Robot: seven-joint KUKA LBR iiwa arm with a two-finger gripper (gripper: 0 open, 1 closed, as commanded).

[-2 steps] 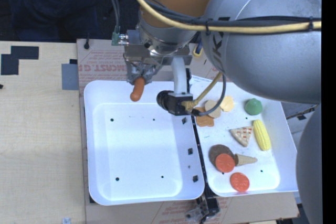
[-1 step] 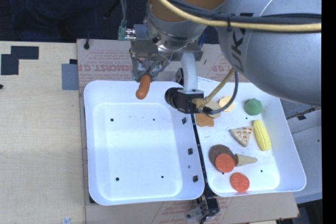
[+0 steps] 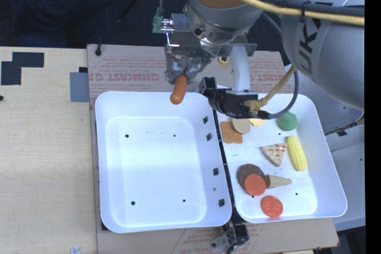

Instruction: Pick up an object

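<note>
The big grey arm (image 3: 280,3) hangs over the back edge of the left bin (image 3: 155,169). The right bin (image 3: 324,187) has corn (image 3: 296,153), a pizza slice (image 3: 275,154) and tomato slices (image 3: 264,196). The gripper (image 3: 180,74) has its fingers closed on a little hot dog (image 3: 178,91), dangling above the left bin's rim.

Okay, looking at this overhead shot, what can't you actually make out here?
- Grip on the hot dog: it hangs below the hand, but dark, blurred fingers hide the contact.
- Items at the right bin's top-left: the black fixture overlaps them.
- Brown disc: partly under a red slice.
</note>
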